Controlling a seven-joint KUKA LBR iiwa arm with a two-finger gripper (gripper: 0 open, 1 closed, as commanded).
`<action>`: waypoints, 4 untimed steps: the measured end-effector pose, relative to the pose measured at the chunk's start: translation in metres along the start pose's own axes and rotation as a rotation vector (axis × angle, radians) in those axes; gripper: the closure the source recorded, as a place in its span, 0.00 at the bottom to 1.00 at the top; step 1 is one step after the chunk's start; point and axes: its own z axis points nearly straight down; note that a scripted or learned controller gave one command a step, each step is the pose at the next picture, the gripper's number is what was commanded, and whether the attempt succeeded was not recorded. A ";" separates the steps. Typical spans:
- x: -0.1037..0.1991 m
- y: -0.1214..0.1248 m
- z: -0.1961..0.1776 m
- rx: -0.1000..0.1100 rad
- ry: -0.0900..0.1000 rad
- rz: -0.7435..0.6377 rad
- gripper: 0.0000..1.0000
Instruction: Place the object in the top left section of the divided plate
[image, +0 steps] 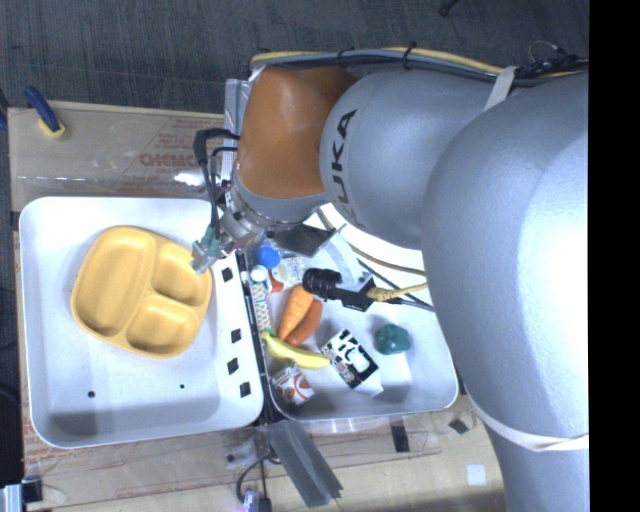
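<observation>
Divided plate: yellow, glossy, rounded; end effector at rim, grip state unclear.

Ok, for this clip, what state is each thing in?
divided plate: in the left bin, sections bare.
end effector: over the plate's right edge.
carrot: lying in the right bin.
banana: lying in the right bin, below the carrot.
green object: resting in the right bin.

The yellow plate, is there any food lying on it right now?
No, the yellow plate has nothing in its sections; the carrot and banana lie in the right bin.
</observation>
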 end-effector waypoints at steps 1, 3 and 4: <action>0.028 -0.079 -0.014 0.000 0.001 0.154 1.00; -0.025 -0.087 -0.097 -0.002 -0.001 0.045 1.00; -0.080 -0.135 -0.145 -0.003 -0.002 0.146 1.00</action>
